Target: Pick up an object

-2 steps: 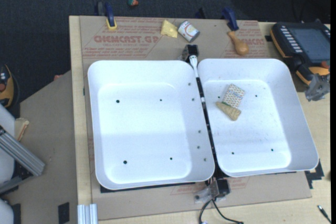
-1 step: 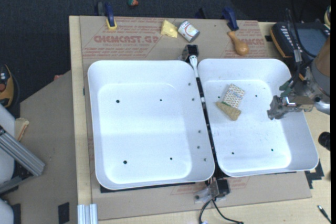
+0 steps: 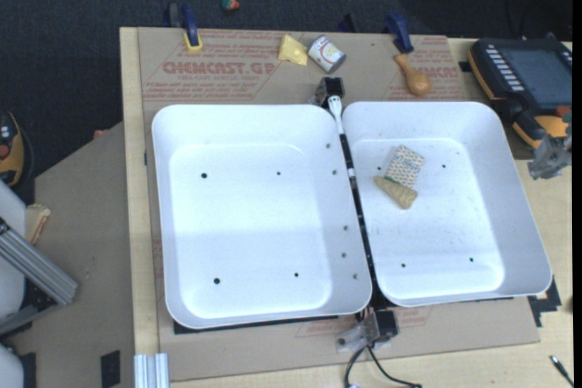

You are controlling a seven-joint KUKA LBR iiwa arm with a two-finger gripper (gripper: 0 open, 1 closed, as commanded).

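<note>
right bin: holds 2 objects, a patterned block and a tan cone, touching, near the bin's upper middle.
left bin: bare white floor.
bench edge: yellow piece, small box, wooden pear shape, all outside the bins.
gripper state: cannot tell.
step: pick not yet begun.
next move: descend over block or cone; contact between the 2 may hinder a clean grasp.

Two bins are sitting side by side on the bench. A patterned block and a cone-shaped piece are lying touching in the right bin, toward its back; the left bin is lying alongside.
</note>
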